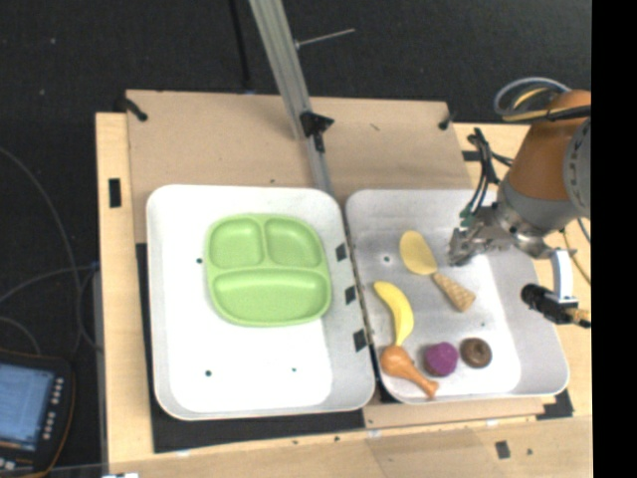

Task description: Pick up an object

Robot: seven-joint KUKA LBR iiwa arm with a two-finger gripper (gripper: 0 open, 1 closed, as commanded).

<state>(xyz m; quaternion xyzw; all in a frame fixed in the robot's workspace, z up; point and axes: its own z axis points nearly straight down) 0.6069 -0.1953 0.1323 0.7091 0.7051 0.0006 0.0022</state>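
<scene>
Hovering over the right bin (pixel 537 366), the end effector (pixel 466 244) sits low near the bin's upper middle, and whether it is released or clenched I cannot tell — too small and dark at this slant. Nothing shows in its grip. The nearest candidates lie at about seven and six o'clock from it: a yellow scoop-shaped piece (pixel 417 253) just beside it, and a tan cone (pixel 454 291) a little lower. Farther toward six and seven o'clock rest a banana (pixel 396 311), a purple ball (pixel 440 358), a brown ring-shaped toy (pixel 477 352) and an orange drumstick (pixel 407 366). The left bin (pixel 179 366) carries a green divided plate (pixel 267 270).

To do the pick well, I would settle on one isolated target — the cone looks graspable across its narrow width — center above it, align across its short axis, then descend straight.
</scene>
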